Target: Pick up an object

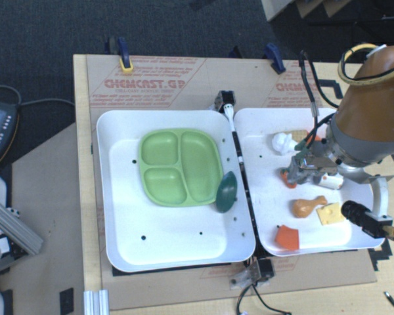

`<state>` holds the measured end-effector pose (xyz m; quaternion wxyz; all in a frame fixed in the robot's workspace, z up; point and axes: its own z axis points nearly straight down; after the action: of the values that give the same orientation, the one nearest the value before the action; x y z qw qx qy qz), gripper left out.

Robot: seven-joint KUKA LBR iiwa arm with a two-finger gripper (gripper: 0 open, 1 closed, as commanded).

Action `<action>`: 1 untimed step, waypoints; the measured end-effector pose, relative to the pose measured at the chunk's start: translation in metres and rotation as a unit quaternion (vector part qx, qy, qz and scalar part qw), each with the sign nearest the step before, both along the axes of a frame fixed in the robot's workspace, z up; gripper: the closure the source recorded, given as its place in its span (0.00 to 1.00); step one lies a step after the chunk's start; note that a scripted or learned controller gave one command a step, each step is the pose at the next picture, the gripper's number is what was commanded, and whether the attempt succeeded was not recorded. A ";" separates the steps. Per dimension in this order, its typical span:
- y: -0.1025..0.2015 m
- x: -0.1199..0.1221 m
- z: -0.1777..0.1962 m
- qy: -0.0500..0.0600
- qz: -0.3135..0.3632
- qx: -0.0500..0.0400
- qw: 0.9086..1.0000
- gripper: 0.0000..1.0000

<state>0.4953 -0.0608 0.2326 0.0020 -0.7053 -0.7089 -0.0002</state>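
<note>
My gripper (295, 170) hangs low over the middle of the right bin (262, 215), reaching in from the right. Its tips are down beside a small red object (289, 182) on the bin floor. A white crumpled object (282, 142) lies just behind it. In front of it lie a tan pear-shaped object (306, 207), a yellow cheese wedge (329, 214) and an orange block (287, 237). The left bin (125, 241) holds a green divided plate (180, 167) with a dark green oval object (226, 192) leaning on its right edge.
The grey and orange arm (368, 110) covers the right bin's far right side. A black part (361, 218) of the arm hangs over the front right corner. Cables run along the ridge between the bins. Blue clamps hold the board at the back.
</note>
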 end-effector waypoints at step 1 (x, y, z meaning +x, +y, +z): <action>0.028 0.009 0.000 -0.002 0.000 -0.001 1.000 1.00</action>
<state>0.5044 -0.0329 0.2324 -0.0003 -0.7056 -0.7086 -0.0007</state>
